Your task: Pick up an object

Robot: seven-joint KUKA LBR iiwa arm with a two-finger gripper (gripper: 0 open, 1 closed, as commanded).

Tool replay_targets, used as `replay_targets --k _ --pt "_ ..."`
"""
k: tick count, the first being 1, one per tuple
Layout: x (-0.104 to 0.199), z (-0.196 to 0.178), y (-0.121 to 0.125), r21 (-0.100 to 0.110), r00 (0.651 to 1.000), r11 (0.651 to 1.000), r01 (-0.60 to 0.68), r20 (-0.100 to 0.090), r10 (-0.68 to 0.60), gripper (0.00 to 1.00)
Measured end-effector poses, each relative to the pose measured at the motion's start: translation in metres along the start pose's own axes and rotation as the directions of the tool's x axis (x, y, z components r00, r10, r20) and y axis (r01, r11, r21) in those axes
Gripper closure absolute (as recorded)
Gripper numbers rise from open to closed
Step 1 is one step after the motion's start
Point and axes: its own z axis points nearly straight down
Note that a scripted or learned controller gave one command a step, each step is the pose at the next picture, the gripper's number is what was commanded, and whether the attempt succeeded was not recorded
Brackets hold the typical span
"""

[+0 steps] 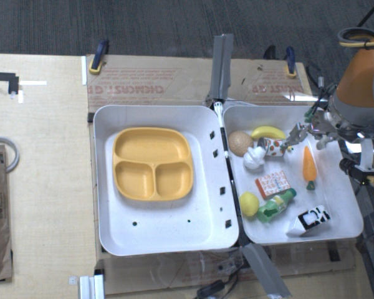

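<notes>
The right bin (336,229) holds several small objects. A yellow banana (268,131) lies at the back beside a brown round fruit (240,142). In front of them sit a white toy figure (255,157) and a small spotted piece (275,147). An orange carrot (309,164) lies toward the right. Nearer the front are a red-and-white card box (272,183), a lemon (249,203), a green bottle (276,204) and a black-and-white item (313,218). My gripper (298,134) hangs over the bin's back right, just right of the banana and above the carrot.
The left bin (112,229) holds a yellow divided plate (153,164). A grey divider post (221,67) stands between the bins at the back. Cardboard (149,80) backs both bins. The arm's grey and orange body (358,86) fills the right edge.
</notes>
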Motion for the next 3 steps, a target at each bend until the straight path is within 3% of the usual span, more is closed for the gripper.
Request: replay_targets --k 1,2,3 --pt "-0.016 0.033 -0.027 0.005 0.997 0.997 0.073 -0.006 -0.073 0.0" --pt "-0.017 0.024 -0.027 0.005 0.998 0.998 0.07 -0.004 -0.07 1.0" --pt "0.061 -0.066 -0.026 0.007 0.985 0.985 0.175 -0.002 -0.175 1.0"
